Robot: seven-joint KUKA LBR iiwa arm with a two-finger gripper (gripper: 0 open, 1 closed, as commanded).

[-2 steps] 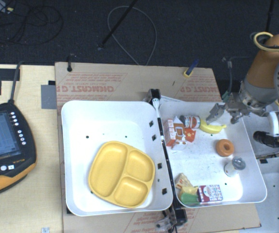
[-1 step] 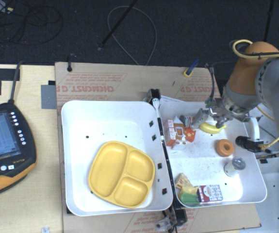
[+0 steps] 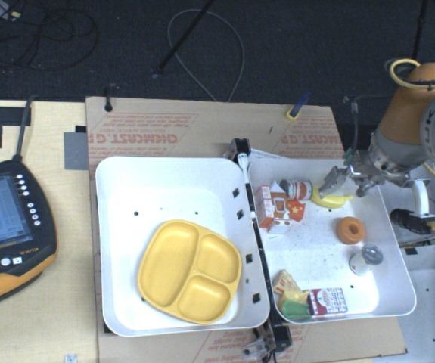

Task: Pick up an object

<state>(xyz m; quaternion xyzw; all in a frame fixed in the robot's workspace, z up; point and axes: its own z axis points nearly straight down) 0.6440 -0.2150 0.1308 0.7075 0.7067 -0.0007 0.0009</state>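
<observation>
Over the right bin (image 3: 399, 297), the gripper (image 3: 347, 178) hangs with jaws spread wide just above a yellow banana (image 3: 330, 199), nothing held. A doughnut (image 3: 350, 230) lies near; the left bin (image 3: 126, 187) carries a yellow divided plate (image 3: 189, 270).

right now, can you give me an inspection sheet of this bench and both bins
surface: brown cardboard sheet on the bench, bearing two shallow white bins side by side.
job's things: right white bin holds a yellow banana-shaped piece, an orange ring-shaped toy, a red and white carton, a small striped can, a small grey round piece and a red and white packet.
clutter: left white bin holds a yellow three-compartment plastic plate.
grippers: gripper low over the right bin's far edge, beside the banana-shaped piece; grip cannot be judged.
cables: black cables looping on the dark floor behind.
surroundings: orange-edged control pendant at left.
</observation>
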